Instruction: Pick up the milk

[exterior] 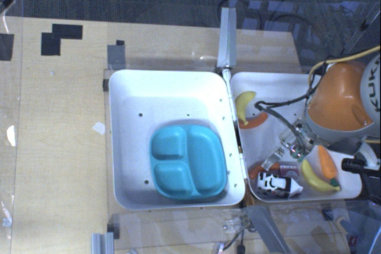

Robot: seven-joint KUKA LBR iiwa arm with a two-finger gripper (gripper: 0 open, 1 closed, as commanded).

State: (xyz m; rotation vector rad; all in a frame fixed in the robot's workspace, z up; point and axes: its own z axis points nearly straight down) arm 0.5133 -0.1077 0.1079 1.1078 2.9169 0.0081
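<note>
- Camera view: the wooden counter (59, 146) carries two white bins side by side. The left bin (137, 104) holds a blue divided tray (188, 161), lying flat toward its near side.
- The right bin (280, 89) holds the milk (278, 184), a small black-and-white carton lying on its side in the near left corner.
- Just right of the carton lie a yellow banana (315, 178) and an orange carrot (327, 165), side by side.
- A second yellow and orange piece (247, 110) sits by the bin's left wall.
- The tool (284, 154) hangs over the right bin, just above the carton; how far its jaws are parted I cannot tell, and nothing is seen between them.
</note>
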